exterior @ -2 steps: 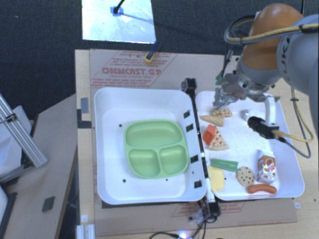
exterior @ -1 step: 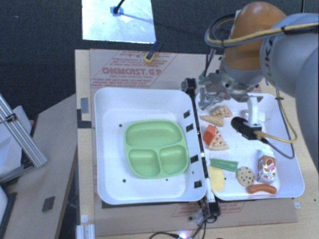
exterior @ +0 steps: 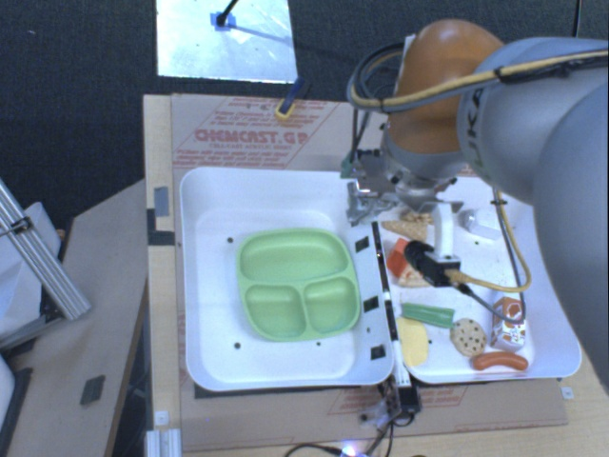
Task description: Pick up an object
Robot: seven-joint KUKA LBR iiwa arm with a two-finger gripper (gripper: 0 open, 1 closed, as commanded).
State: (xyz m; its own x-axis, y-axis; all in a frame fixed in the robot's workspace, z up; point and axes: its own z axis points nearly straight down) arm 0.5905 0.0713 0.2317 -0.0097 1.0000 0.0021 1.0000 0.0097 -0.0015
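Observation:
My gripper (exterior: 411, 206) hangs low over the far left part of the right bin (exterior: 544, 284), under the grey arm and its orange band. Just below it lies a tan cracker-like piece (exterior: 409, 226), and beside that a red piece (exterior: 397, 254). Further toward the front of the same bin lie a green stick (exterior: 428, 313), a yellow piece (exterior: 412, 341), a round cookie (exterior: 467, 336), a red sausage (exterior: 499, 361) and a small orange-and-white jar (exterior: 511, 323). I see nothing held by the gripper.
The left bin (exterior: 205, 255) holds a green divided plate (exterior: 297, 282). A wall with black clips (exterior: 371, 303) separates the two bins. A small white object (exterior: 470, 222) lies near the right bin's far side. The big arm body covers that bin's far right corner.

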